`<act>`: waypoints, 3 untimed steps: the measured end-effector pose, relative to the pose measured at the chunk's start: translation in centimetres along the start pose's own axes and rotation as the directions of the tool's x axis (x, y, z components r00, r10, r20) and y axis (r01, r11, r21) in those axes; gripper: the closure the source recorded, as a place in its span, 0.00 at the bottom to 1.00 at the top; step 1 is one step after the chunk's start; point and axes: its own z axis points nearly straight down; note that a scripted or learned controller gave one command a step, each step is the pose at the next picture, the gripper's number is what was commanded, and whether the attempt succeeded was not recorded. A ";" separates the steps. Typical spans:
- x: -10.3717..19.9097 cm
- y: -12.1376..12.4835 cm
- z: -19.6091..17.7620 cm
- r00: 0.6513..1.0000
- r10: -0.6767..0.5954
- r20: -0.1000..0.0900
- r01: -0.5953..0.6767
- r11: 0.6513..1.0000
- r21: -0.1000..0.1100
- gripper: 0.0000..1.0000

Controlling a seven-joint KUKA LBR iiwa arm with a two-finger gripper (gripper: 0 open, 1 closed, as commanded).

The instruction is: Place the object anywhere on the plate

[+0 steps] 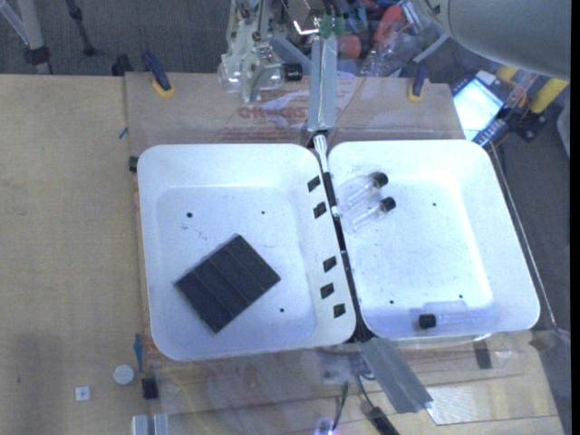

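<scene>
From above, two white bins are sitting side by side. A dark ridged plate (227, 282) is lying tilted in the left bin (163, 184). Two clear vials with black caps (364, 198) are resting together near the right bin's (507, 243) upper left corner; another (446, 318) is lying at its lower edge. The grey arm (507, 12) is crossing the upper right corner.

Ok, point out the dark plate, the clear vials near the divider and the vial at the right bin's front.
dark plate (227, 282), camera view, its centre
clear vials (361, 200), camera view, the glass bodies
front vial (450, 318), camera view, its clear body
</scene>
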 end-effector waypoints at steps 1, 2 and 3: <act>-0.3 -0.3 1.2 0.824 -0.566 -0.008 0.566 0.824 -0.005 1.00; -0.1 -1.1 1.3 -0.096 -0.995 0.002 0.995 -0.096 -0.007 1.00; -0.3 -0.2 1.3 -0.434 -0.901 0.006 0.901 -0.434 -0.006 1.00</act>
